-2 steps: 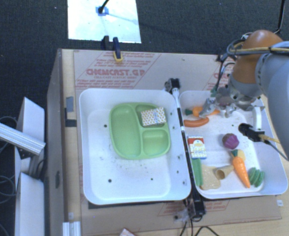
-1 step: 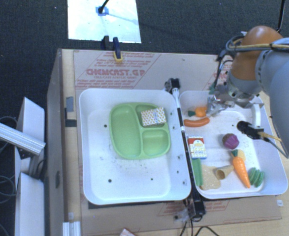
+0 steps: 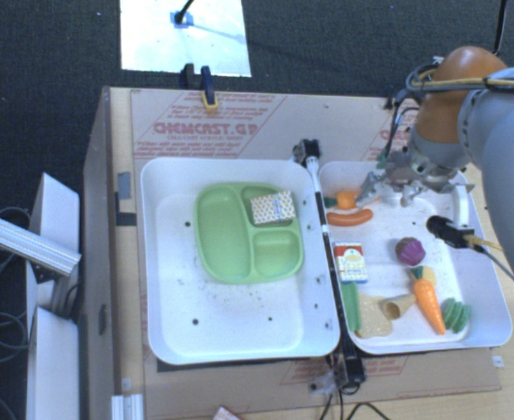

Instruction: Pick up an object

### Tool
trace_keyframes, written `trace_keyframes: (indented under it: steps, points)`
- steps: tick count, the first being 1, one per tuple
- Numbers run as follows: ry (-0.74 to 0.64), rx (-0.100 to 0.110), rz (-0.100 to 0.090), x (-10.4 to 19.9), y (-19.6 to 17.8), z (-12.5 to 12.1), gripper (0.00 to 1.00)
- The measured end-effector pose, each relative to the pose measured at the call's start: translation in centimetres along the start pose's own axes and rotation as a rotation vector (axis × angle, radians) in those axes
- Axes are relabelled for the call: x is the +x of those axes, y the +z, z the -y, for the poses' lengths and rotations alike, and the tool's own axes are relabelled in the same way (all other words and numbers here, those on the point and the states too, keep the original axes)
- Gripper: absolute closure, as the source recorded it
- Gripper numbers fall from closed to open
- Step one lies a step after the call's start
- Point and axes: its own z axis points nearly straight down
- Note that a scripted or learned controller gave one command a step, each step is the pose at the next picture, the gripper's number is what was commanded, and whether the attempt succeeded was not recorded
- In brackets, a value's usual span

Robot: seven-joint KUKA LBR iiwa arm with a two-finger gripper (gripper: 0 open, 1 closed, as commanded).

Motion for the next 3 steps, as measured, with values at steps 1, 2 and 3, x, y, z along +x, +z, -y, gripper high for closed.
trace_keyframes:
  steps: [1, 2, 3]
  points:
    - [0.007, -0.059, 0.012, 1.3, 0.7, -1.0, 0.0]
    - [0.002, -0.043, -0.003, 4.0, 1.7, -0.6, 0.0]
    - [0.0, -0.046, -0.002, 3.9, 0.6, -0.7, 1.0]
